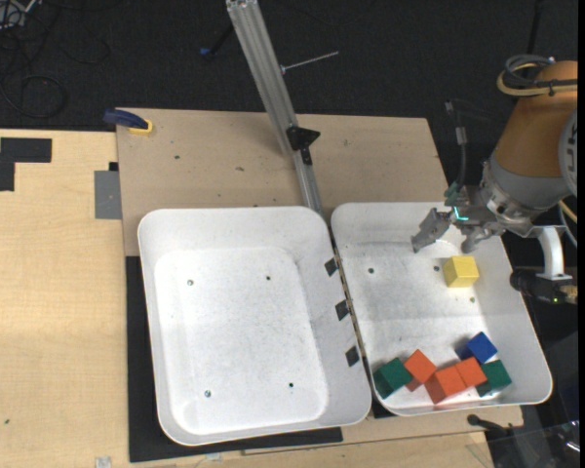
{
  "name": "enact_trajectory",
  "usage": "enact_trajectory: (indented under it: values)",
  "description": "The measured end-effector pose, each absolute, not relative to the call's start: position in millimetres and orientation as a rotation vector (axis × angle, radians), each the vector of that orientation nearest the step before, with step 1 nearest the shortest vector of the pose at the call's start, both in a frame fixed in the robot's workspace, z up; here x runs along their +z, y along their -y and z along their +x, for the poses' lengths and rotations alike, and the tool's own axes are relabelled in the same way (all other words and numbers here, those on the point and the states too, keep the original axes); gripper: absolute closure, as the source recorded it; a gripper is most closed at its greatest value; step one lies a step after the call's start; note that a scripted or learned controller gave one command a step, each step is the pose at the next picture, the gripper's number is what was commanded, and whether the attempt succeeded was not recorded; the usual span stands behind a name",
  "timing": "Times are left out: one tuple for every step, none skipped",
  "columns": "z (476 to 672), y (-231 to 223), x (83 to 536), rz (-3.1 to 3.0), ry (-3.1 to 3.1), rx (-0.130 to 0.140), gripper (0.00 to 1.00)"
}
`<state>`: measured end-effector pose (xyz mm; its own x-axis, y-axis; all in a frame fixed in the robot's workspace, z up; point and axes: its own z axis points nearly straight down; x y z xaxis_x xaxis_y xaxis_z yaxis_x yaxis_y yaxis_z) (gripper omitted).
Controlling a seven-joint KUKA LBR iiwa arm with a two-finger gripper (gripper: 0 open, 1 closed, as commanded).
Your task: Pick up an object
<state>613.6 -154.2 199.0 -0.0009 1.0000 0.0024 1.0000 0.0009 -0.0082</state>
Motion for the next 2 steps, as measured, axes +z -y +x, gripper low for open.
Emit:
enact_trajectory:
  values:
    - [614.7,154.3,202.0,-2.217,2.221,0.003,0.0]
    - [608.1,146.1,141.2,-2.214,2.217,0.008,0.0]
